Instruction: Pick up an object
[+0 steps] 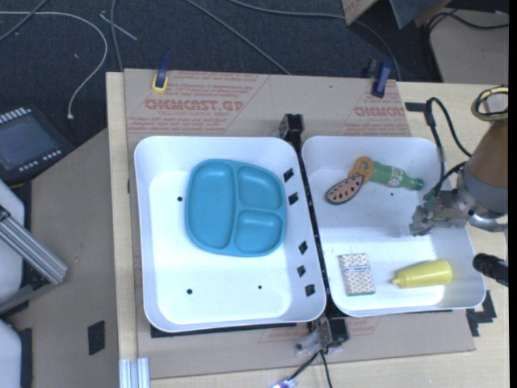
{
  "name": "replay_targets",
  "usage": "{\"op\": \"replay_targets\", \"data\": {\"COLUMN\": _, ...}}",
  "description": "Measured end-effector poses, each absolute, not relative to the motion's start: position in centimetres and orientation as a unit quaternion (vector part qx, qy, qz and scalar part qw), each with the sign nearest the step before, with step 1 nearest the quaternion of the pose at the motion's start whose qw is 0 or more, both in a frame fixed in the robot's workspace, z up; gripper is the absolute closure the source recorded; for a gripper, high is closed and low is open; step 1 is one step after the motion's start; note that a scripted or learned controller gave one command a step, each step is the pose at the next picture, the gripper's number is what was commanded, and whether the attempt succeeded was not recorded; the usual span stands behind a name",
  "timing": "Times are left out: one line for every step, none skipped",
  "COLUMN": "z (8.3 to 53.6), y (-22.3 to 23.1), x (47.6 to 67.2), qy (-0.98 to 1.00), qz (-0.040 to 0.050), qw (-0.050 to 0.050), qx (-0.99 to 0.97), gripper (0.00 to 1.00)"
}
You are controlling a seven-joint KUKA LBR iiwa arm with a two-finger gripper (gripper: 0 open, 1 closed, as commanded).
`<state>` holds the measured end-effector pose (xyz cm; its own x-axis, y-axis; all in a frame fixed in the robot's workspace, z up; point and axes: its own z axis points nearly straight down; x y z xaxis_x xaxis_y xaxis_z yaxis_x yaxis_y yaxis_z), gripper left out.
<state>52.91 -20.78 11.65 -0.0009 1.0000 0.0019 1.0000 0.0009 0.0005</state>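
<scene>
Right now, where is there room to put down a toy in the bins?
The left bin has bare floor below the blue plate. The right bin is crowded: green bottle, small box, yellow bottle, gripper. Its bare patch sits in the middle.

A single fixed camera looks down at a slant from above the bench (pixel 242 95), far enough back to frame both white bins, left (pixel 153 241) and right (pixel 420 293), with floor cables (pixel 97 23) beyond and the arm (pixel 489 180) entering at right.
</scene>
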Motion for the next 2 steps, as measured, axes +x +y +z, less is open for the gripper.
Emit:
{"op": "replay_targets", "data": {"z": 17.2, "y": -20.0, "x": 53.8, "qy": -0.708, "qz": -0.0015, "qw": -0.003, "qx": -0.706, "gripper": 1.0}}
{"op": "replay_targets", "data": {"z": 23.4, "y": -19.8, "x": 54.7, "qy": -0.708, "qz": -0.0021, "qw": -0.004, "qx": -0.706, "gripper": 1.0}}
